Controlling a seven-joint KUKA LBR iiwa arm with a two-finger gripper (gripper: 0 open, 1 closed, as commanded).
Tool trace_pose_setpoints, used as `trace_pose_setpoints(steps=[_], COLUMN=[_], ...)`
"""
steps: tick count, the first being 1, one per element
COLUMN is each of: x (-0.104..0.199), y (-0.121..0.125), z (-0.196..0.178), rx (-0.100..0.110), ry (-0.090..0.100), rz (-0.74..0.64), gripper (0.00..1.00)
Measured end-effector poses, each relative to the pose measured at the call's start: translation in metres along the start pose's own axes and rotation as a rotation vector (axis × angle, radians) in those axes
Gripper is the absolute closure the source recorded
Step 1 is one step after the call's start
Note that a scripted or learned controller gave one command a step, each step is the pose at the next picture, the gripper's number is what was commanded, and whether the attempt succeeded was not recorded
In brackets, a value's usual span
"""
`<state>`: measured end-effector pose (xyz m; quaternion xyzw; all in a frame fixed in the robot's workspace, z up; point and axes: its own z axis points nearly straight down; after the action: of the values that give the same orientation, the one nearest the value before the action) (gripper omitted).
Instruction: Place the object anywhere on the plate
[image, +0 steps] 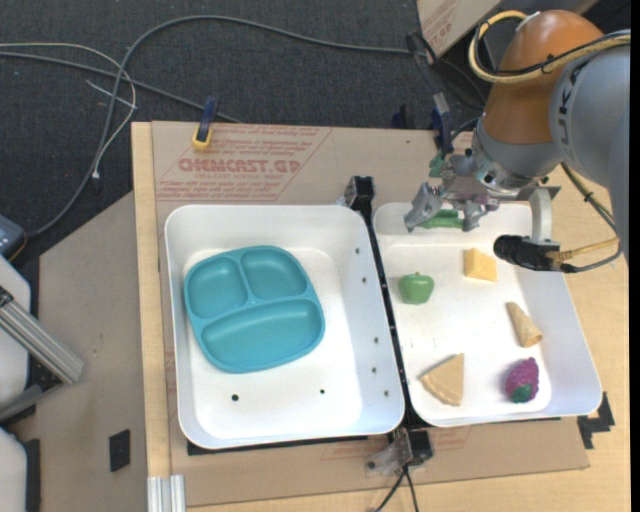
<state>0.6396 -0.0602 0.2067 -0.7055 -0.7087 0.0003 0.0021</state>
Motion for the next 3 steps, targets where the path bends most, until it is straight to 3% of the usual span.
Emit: trace_pose_setpoints(steps=[1,3], x=[0.053,0.159], y=[-0.010,-0.010], z=[0.005,-0.023], rx=[0.001,-0.004], ry=[0.000,-0.001], rz=[-0.001,-0.001], gripper=[1.00,1.00])
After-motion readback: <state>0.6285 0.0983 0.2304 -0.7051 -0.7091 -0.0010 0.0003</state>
